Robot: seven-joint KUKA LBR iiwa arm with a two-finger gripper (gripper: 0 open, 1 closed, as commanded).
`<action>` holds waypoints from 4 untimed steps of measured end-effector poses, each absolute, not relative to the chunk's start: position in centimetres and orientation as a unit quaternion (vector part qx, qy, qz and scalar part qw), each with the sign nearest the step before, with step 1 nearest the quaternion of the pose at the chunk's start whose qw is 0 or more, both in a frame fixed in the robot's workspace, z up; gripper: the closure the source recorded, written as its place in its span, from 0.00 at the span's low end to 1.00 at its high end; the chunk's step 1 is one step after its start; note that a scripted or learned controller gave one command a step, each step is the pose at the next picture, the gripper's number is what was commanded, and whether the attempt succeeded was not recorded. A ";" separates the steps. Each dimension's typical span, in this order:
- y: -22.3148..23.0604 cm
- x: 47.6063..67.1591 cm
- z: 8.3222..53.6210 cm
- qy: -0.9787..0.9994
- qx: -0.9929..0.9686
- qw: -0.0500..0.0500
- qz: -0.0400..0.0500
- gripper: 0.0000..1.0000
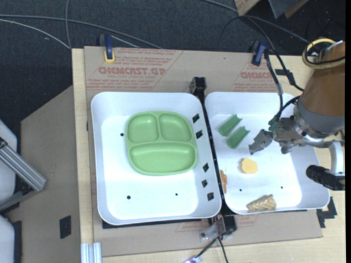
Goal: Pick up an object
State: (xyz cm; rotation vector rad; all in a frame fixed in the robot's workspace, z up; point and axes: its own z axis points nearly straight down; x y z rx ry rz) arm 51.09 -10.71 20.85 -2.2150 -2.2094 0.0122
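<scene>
Tool [262, 142] hangs over the right bin [290, 199], near its far edge, fingers apart and nothing between them. Nearest targets: the green pieces [233, 131] just beside it, the yellow round piece [249, 166] toward mid-bin. Best play, I'd say: centre squarely over one piece, descend straight, then close.

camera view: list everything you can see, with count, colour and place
shallow white bins: 2, white, side by side on the bench
green divided plastic plate: 1, green, in the left bin
green ridged pieces: 2, green, upper left of the right bin
round yellow piece: 1, yellow, middle of the right bin
tan crumbly piece: 1, tan, near the right bin's front edge
small orange sliver: 1, orange, at the right bin's left edge
blue clamps: 2, blue, on the board's far edge
arm: 1, grey and orange, over the right bin
gripper: 1, dark, just right of the green ridged pieces
</scene>
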 end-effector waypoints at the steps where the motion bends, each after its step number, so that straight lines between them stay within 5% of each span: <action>1: -10.7 51.4 21.4 -0.707 -0.707 0.001 0.000 0.00; 4: -11.0 51.8 8.3 -0.707 -0.707 0.003 0.001 0.00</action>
